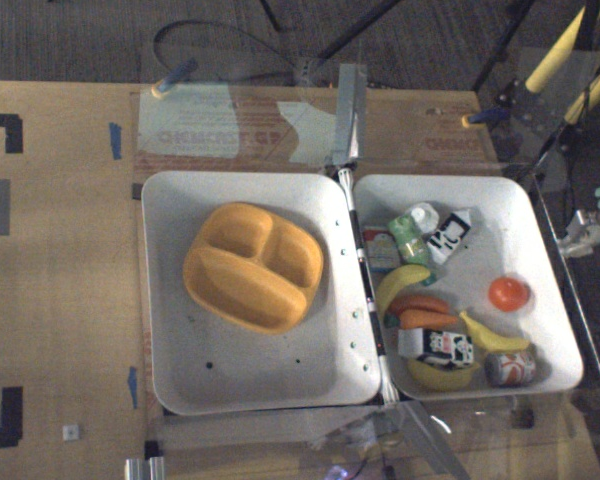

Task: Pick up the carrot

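Carrot [427, 318] waiting in my right bin [540, 230].
I see it at the bin's 8 o'clock, between a banana [400, 283] and a milk carton [437, 346]; the pincer's state I can't tell.

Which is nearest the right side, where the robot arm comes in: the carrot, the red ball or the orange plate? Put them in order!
1. The red ball, on the right side of the right bin.
2. The carrot, on the left side of that bin, among the other toy food.
3. The orange plate, over in the left bin.
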Robot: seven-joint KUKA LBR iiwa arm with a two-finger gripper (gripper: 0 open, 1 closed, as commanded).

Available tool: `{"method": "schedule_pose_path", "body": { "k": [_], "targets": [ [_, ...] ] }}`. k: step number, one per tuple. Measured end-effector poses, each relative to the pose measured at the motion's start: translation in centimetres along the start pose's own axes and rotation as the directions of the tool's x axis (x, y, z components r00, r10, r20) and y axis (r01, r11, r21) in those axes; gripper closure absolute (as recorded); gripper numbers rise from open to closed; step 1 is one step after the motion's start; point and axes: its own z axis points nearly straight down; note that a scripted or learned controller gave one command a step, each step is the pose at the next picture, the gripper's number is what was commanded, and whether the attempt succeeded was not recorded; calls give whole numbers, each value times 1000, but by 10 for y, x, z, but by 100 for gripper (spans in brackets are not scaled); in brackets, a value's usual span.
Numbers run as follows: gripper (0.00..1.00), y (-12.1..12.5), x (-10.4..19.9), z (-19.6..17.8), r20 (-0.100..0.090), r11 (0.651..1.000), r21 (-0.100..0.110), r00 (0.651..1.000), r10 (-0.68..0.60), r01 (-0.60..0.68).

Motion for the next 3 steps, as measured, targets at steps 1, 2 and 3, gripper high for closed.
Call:
{"method": "schedule_pose_path", "body": {
  "k": [1, 2, 3],
  "targets": [
    [100, 93, -13, 26, 0, 991, 0, 991, -131, 131],
    [100, 142, -15, -1, 0, 1000, -1, 1000, 31, -31],
    [100, 129, 31, 27, -3, 999, 5, 999, 48, -48]
  ]
}}
